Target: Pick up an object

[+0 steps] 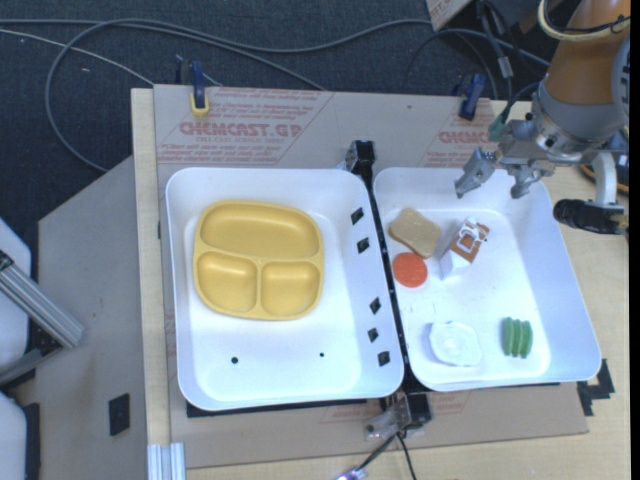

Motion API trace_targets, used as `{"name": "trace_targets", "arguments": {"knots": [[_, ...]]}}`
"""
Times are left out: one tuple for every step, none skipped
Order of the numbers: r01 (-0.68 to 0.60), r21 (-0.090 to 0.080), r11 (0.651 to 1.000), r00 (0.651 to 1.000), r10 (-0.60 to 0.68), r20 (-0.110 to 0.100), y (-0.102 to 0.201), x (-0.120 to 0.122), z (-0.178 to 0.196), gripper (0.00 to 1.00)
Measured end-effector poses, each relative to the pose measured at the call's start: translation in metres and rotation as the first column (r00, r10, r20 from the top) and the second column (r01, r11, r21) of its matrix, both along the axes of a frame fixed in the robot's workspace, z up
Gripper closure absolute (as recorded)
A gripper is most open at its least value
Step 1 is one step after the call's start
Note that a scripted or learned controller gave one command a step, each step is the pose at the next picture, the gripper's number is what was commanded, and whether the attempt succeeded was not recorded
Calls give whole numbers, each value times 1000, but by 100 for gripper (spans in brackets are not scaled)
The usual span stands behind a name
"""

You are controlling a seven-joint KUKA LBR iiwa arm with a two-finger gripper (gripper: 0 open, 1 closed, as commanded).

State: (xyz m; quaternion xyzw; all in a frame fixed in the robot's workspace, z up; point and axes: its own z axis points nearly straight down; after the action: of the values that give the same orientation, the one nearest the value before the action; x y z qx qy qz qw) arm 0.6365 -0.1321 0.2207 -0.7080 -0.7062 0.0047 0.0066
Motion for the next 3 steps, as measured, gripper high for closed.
{"name": "trace_targets", "arguments": {"knots": [[-3, -2, 1000, 1000, 3, 15, 0, 3, 9, 0], [-4, -1, 1000, 1000, 4, 9, 4, 6, -53, 0], [-5, -5, 1000, 1000, 5, 22, 8, 8, -111, 0]]}}
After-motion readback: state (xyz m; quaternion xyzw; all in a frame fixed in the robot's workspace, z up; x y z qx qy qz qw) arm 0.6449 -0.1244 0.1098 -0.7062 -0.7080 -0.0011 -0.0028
